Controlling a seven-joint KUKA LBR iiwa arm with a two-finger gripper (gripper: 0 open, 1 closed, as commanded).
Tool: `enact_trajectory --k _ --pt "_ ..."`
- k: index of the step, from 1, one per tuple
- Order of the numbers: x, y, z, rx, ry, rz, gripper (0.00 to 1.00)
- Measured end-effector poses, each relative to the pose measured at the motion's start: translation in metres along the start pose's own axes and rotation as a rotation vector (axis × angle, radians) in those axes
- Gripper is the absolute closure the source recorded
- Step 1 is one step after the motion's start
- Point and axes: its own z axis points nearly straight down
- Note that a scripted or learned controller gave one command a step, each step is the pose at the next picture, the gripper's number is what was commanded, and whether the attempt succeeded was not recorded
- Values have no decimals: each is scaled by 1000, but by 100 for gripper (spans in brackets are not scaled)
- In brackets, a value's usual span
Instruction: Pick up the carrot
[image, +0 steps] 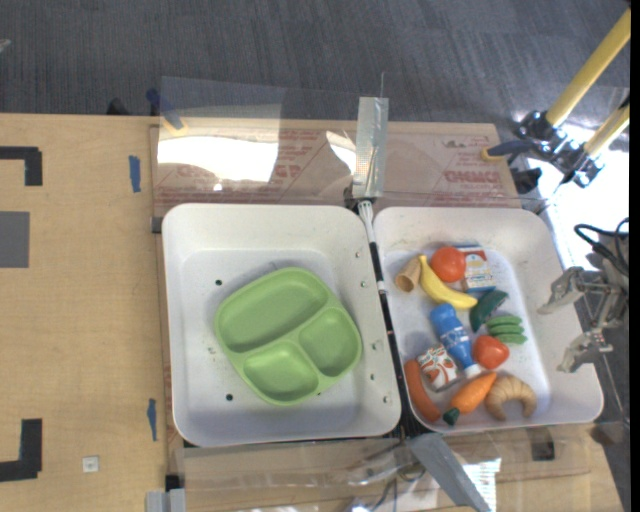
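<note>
Carrot (472, 393): orange, tapered, short toy piece with a dark green stub at its lower-left tip, lying tilted in the right bin (575, 400) near that bin's front edge. It touches the croissant (513, 394) on its right and sits just right of the long orange-red sausage-like piece (420, 392). Just above the carrot: small red-and-white carton (437, 366) and a red tomato (491, 351). Blue bottle (453, 334) lies above the carton, further up from the carrot. Banana (444, 287), ice cream cone (407, 275), another tomato (449, 264) and a white box with red print (479, 267) are well above the carrot, toward the bin's back. Green vegetables (500, 314) sit up and right of the carrot.

Gripper (585, 320): metal fingers at the right bin's right rim, well right of the carrot and above its level in the view. Fingers look spread apart, nothing between them; not touching the carrot.

Left bin (200, 240) is left of the carrot, holding a green divided plate (288, 334).
</note>
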Motion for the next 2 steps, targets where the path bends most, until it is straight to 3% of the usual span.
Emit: enact_trajectory --k 1,2 --pt "-76 51 72 4 -11 -245 0" --pt "-96 126 86 -3 -3 -262 0"
